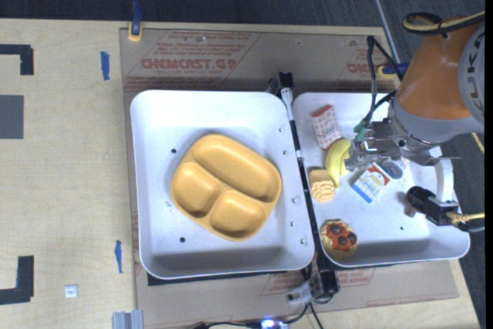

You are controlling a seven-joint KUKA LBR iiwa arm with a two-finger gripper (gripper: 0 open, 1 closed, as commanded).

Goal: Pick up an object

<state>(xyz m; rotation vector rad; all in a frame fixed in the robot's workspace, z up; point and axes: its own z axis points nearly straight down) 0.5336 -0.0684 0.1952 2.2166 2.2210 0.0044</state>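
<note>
The right bin (431, 243) holds several small items. A yellow banana (337, 156) lies near its left side, with a red-and-white carton (324, 122) behind it. A blue, white and red carton (368, 185) lies at the middle. A pale yellow corn piece (321, 184) and a round red-and-brown pizza-like toy (339, 236) sit by the left wall. My gripper (373, 152) hangs low over the bin, between the banana and the blue carton and partly covering that carton's upper edge. I see nothing lifted by it.
The left bin (154, 119) holds a big yellow divided plate (224, 186). A raised divider (299, 166) separates the two bins. The grey arm with its orange band (435, 81) comes in over the right bin's far right corner.
</note>
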